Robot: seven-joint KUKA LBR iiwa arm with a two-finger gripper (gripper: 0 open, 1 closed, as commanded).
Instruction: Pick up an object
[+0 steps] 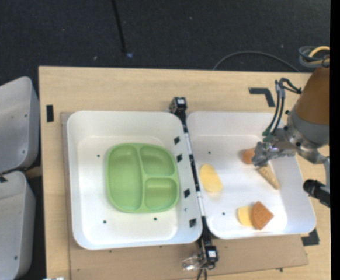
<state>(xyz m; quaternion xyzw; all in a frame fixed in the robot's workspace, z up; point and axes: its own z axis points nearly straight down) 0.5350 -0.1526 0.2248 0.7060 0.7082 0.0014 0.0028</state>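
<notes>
Hovering metal claw (pixel 264 154) above tan wedge (pixel 269 175); glossy yellow oval (pixel 211 178) nearby.

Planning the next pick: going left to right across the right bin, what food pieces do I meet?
Yellow oval piece → pale yellow round → orange square → tan wedge. The orange piece by the pincer overlaps it, so I leave that out.

The tool (pixel 264 154) partly hides an orange piece (pixel 248 156).

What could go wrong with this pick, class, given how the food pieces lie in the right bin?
The tool sits over two neighbouring pieces, an orange one and a tan wedge; it may nudge one while taking the other. Both lie near the right bin's far side, so a knocked piece could slide against the wall.
</notes>
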